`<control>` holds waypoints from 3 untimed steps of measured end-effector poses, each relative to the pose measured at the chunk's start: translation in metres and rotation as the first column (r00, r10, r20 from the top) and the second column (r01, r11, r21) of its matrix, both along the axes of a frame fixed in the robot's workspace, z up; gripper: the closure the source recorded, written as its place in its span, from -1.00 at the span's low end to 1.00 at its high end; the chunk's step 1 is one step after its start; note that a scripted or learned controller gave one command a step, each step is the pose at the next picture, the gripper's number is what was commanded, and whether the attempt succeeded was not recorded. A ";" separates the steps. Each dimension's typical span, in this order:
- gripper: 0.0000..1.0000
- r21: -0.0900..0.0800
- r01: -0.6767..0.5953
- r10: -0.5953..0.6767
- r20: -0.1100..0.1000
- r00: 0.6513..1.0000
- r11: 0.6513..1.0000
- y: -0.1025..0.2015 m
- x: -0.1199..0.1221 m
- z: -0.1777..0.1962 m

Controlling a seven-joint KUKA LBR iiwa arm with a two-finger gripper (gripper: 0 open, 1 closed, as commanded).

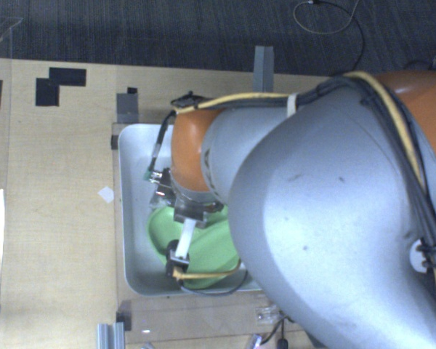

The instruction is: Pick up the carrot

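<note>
The arm's grey bulk covers most of the view from the right. Its orange band [189,151] and wrist hang low inside the left white bin [131,209]. My gripper [192,214] points down over a pale green rounded thing [207,253] that lies in the bin's near half, and it is touching or just above it. The wrist and arm hide whatever lies under and to the right of the gripper.
The bin's left wall and near-left corner [134,286] show bare white floor. Black marks [58,84] lie on the wooden bench at the far left. Grey posts [128,106] stand at the bin's far corner. A thin cable [327,13] loops on the dark floor behind.
</note>
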State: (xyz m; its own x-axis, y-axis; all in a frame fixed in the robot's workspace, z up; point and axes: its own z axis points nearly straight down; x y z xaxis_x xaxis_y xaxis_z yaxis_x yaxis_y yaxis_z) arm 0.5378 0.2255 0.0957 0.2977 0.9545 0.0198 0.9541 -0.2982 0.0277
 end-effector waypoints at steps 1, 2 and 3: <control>-1.00 -0.004 -0.242 0.242 -0.017 0.970 0.970 -0.024 -0.008 0.065; -1.00 0.010 -0.487 0.487 0.004 0.874 0.874 -0.029 -0.033 0.014; -1.00 0.008 -0.602 0.602 -0.003 0.798 0.798 -0.050 -0.030 0.059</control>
State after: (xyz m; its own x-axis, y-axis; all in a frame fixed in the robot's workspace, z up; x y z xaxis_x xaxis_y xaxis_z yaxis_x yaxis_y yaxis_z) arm 0.5081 0.1756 0.1544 -0.3371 0.9411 0.0270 0.9414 0.3365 0.0227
